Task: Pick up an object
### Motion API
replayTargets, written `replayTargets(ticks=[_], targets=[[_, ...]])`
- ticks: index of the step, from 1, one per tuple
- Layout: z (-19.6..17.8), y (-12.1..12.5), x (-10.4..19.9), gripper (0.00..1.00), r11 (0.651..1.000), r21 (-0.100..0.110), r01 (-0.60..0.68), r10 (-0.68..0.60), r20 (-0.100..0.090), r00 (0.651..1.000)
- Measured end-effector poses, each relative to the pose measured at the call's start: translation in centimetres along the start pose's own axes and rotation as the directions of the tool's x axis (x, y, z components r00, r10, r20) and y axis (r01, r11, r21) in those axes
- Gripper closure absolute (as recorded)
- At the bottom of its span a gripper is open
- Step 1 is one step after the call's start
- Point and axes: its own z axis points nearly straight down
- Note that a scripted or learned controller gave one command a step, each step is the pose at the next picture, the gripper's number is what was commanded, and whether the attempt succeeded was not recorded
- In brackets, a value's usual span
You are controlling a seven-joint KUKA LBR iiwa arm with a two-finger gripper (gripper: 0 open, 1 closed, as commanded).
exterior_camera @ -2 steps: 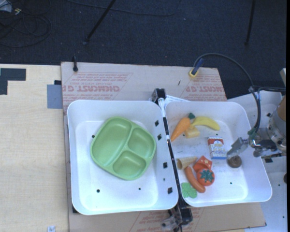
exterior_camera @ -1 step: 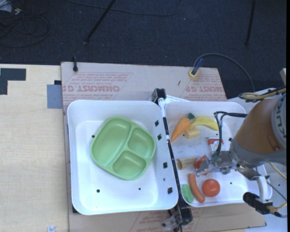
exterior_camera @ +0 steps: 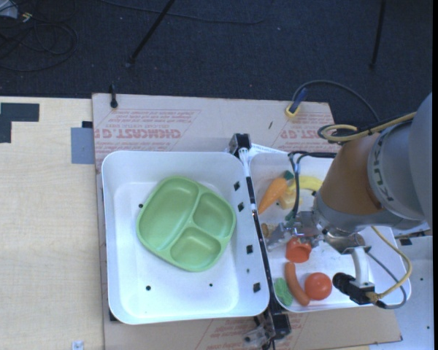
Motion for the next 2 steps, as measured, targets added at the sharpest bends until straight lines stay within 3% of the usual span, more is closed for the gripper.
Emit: replayTargets(ticks=[1,2], targets=[[-1.0,0.0,0.0,1.0,1.0,0.004,-0.004,0.004,-0.003,1.0],[-9.9,3.7,3.7,1.0,1.0,0.002,0.0,0.0,0.002,1.0]])
